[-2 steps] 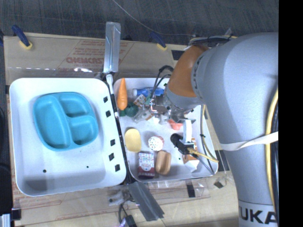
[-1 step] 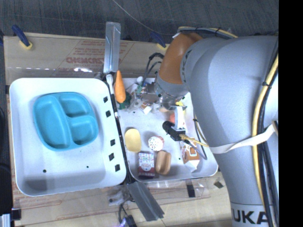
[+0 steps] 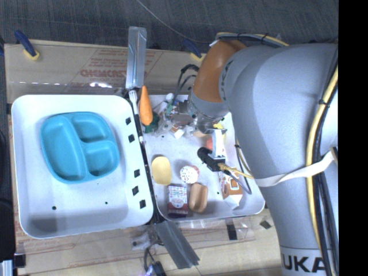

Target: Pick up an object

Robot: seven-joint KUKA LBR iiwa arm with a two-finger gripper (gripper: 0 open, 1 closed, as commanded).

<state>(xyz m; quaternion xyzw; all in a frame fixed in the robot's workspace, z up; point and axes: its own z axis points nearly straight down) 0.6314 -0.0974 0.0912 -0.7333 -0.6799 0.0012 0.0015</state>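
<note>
Arm reaching down into the cluttered right-hand shallow white bin [image 3: 248, 203].

The gripper [image 3: 183, 118] is working among small bits at the bin's far end, beside the orange plastic carrot [image 3: 145, 106]; I cannot tell how it is set, nor see anything lifted. The pale yellow oval piece [image 3: 161, 169], brown bread-like roll [image 3: 198, 197] and blue divided plastic plate [image 3: 79, 144] are lying untouched, so the pick looks undone.

Gripper [image 3: 183, 115] buried in far clutter of right bin [image 3: 248, 207]; finger state unreadable. Far-right part of that bin hidden under arm [image 3: 276, 108]. Small items beside carrot [image 3: 145, 107] too jumbled to identify.
</note>
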